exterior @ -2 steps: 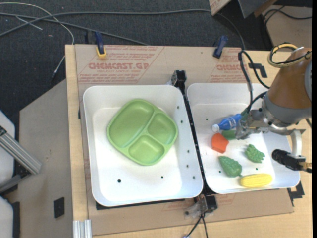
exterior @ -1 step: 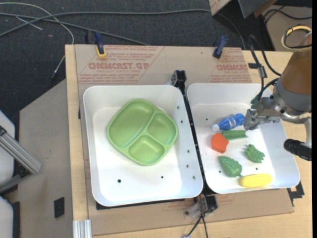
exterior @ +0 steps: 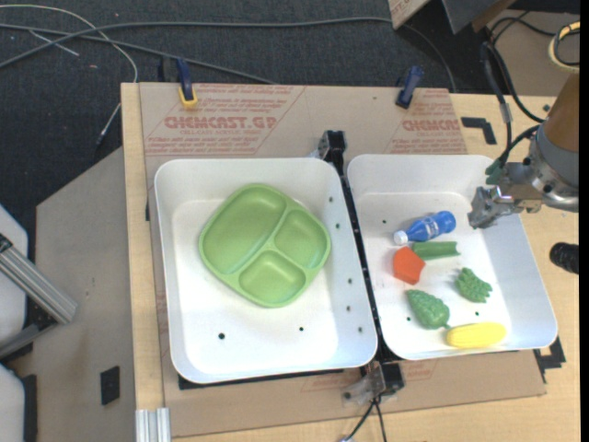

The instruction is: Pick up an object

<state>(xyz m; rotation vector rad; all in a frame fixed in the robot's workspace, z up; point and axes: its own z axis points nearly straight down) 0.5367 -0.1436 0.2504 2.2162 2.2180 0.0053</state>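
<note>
While its grip state is unclear, gripper (exterior: pixel 485 208) hovers beside blue bottle (exterior: pixel 429 226) (right bin (exterior: pixel 534 284)).

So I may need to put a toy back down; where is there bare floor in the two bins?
Left bin: bare strips along its front edge and left wall, around the green plate. Right bin: bare at its back-left corner, behind the blue bottle. It is crowded in that bin's middle and front, where the red block, green toys and yellow toy lie close together.
</note>
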